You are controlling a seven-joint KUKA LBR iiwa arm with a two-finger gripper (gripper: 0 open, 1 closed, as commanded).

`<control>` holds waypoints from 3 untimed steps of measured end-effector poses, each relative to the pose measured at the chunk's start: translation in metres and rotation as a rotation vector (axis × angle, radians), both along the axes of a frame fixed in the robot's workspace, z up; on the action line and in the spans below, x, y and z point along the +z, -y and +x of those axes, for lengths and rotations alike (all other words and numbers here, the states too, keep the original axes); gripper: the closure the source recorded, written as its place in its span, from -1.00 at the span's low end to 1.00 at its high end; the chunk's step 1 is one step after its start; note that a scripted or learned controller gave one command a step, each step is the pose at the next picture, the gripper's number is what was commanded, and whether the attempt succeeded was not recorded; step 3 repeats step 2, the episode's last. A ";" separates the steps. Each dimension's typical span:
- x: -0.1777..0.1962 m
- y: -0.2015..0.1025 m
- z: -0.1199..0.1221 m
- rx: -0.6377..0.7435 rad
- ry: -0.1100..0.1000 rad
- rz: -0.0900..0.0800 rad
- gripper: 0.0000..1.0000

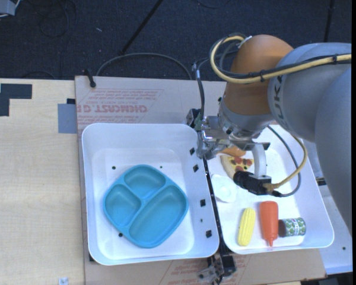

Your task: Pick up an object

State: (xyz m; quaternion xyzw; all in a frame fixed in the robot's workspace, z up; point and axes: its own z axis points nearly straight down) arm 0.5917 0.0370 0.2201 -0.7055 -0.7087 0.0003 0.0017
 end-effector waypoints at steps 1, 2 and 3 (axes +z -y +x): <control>0.000 -0.050 -0.005 0.000 0.000 0.000 1.00; 0.000 -0.048 -0.004 -0.003 0.000 -0.002 -1.00; 0.000 -0.048 -0.004 -0.003 0.000 -0.002 -1.00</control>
